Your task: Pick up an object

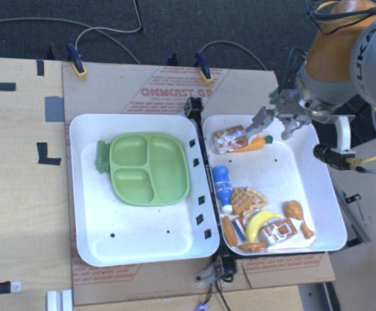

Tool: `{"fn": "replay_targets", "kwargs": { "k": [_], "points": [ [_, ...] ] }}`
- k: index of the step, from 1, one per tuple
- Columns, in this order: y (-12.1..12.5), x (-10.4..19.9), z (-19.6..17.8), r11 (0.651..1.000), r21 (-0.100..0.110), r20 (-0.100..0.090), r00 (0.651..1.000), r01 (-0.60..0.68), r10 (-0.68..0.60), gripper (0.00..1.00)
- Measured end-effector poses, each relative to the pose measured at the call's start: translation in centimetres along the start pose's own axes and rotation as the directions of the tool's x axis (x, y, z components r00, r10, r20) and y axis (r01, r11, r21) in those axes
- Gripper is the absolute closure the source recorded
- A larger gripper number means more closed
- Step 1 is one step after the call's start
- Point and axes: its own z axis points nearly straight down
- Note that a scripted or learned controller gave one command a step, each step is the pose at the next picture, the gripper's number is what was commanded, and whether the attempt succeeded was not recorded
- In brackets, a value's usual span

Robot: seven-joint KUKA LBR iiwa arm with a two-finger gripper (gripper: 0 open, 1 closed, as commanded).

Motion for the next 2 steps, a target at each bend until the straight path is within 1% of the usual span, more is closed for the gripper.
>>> {"fn": "replay_targets", "kwargs": {
  "k": [1, 2],
  "points": [
    [-6.9, -0.6, 7.8, 1.000, 0.002, 0.000, 1.000, -0.001, 0.001, 0.00],
    [-8.6, -10.2, 16.4, 1.000, -0.004, 0.004, 1.000, -0.003, 0.003, 0.00]
  ]
}}
